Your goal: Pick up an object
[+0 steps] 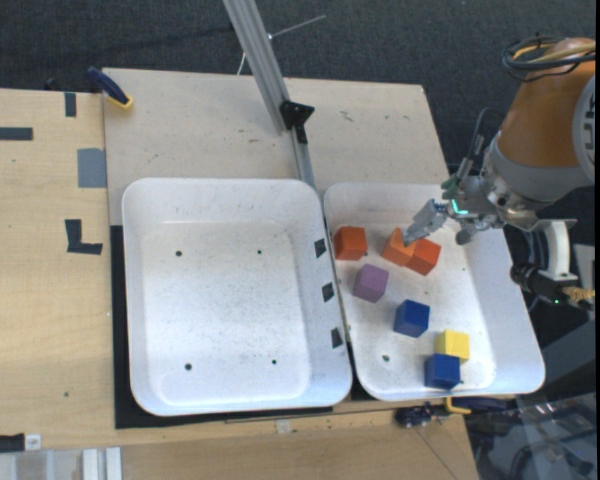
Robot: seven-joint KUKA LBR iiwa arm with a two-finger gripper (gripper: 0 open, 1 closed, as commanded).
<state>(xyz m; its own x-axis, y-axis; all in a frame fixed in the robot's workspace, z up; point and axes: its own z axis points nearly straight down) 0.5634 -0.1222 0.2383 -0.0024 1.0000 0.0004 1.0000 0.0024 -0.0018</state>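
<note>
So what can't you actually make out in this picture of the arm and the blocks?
- Gripper: too small and blurred in the camera view to tell whether it is open or shut, or touching the orange block.
- Lowest blue block: its top edge is partly covered by the yellow block.
- Arm: cut off by the right edge.
- Dark specks in the left bin: too small to identify.
</note>
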